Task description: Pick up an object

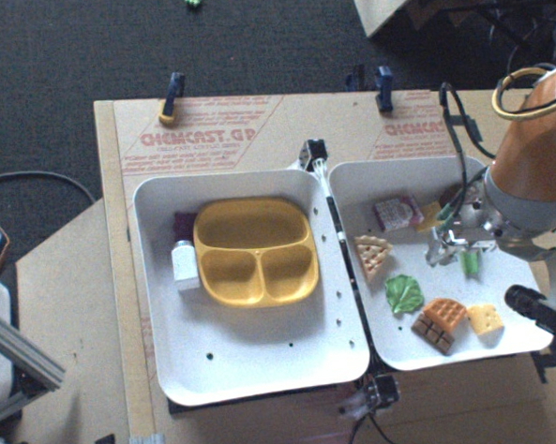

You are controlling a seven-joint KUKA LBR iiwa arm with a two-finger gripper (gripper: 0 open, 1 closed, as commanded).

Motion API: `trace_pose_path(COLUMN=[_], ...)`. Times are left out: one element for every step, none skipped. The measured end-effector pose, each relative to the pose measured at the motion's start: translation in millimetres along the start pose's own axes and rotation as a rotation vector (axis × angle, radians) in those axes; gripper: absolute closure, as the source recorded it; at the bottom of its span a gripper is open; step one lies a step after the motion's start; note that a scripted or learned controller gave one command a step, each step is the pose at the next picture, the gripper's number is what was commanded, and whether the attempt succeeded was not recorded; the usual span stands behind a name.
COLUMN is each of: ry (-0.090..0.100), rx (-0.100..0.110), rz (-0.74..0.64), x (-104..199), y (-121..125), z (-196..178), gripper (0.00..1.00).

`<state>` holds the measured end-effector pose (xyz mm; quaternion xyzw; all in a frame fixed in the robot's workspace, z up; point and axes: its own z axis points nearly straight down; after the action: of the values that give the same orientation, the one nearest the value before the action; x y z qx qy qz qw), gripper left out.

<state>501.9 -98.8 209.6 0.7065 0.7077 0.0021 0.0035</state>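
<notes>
Two white bins sit side by side. The left bin [164, 355] holds one yellow divided tray [256, 250] and one small white bottle [185, 265]. The right bin [399, 350] holds six small toy foods, including one green leaf [404, 294] and one waffle [440, 324]. One gripper [446, 249] hovers there; I cannot tell its grip.

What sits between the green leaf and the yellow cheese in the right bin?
In the camera view, the brown waffle lies between the leaf and the cheese, touching the cheese.
</notes>
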Motion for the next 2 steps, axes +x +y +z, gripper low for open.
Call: trace_pose_path(ry=[0.001,0.002], rx=[0.003,0.005], rz=[0.0,-0.004], x=[0.0,47.1], y=[1.1,25.7], z=[-16.2,-6.3], gripper=[1.0,1.0])
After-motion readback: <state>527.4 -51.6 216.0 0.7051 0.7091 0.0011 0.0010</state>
